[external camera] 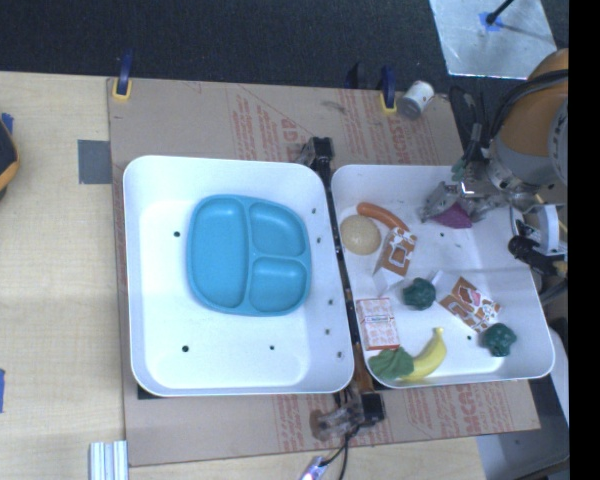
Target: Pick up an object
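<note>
Banana [427,355] and green leaf [389,364] sit at the near edge of the right bin [525,368], a red packet [377,323] just behind them. Left bin [140,268] holds a blue divided plate [248,255]. Up at the far right corner the gripper [458,200] is down over a small purple object [457,216], fingers spread around it
</note>
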Available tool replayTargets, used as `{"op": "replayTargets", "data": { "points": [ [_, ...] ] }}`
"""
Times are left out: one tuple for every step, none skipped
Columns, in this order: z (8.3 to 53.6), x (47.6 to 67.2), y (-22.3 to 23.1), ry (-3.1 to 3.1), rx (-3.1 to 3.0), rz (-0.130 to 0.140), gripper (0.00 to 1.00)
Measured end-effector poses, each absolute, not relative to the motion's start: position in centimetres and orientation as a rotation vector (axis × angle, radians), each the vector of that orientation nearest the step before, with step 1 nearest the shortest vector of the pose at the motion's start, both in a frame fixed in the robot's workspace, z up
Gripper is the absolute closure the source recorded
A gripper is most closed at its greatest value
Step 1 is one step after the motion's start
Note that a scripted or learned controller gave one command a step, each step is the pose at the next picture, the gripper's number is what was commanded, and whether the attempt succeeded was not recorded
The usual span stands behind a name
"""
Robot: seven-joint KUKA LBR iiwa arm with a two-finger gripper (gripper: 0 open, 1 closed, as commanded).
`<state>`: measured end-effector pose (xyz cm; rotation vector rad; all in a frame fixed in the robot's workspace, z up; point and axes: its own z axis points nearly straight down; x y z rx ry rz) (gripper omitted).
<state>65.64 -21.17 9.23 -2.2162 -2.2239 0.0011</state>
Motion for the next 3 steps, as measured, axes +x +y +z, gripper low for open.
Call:
{"op": "replayTargets", "data": {
  "points": [
    [10.3,65.6,-21.2,-2.228,-2.211,0.004,1.00],
    [16.3,65.7,-10.7,-2.226,-2.214,0.002,1.00],
    [19.8,62.5,-8.7,-2.225,-2.213,0.003,1.00]
  ]
}}
